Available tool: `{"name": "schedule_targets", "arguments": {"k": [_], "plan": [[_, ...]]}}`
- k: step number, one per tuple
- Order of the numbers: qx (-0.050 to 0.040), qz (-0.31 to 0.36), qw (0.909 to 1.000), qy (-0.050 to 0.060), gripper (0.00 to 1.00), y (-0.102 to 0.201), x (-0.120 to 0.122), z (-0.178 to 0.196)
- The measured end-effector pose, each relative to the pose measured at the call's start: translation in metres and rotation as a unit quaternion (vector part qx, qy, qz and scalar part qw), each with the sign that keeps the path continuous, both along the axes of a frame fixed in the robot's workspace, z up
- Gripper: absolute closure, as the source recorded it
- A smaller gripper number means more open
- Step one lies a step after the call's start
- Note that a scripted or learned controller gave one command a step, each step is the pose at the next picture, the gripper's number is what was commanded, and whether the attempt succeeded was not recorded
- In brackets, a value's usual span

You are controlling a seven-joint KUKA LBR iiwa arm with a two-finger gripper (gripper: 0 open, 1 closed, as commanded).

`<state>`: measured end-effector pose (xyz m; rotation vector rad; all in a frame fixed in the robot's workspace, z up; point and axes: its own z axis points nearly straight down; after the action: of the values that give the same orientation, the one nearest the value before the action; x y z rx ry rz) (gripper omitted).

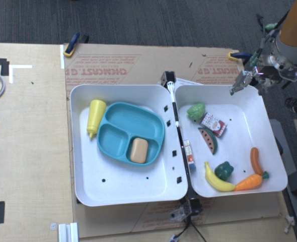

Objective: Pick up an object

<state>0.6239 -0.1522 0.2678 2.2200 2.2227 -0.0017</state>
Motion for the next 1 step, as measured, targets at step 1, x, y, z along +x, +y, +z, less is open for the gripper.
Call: {"name": "schedule_targets", "arguments": {"k": [1], "plan": [[0.0001,0.034,0.9994,0.0,0.0,0.082,-0.0161,-0.0742]]}}
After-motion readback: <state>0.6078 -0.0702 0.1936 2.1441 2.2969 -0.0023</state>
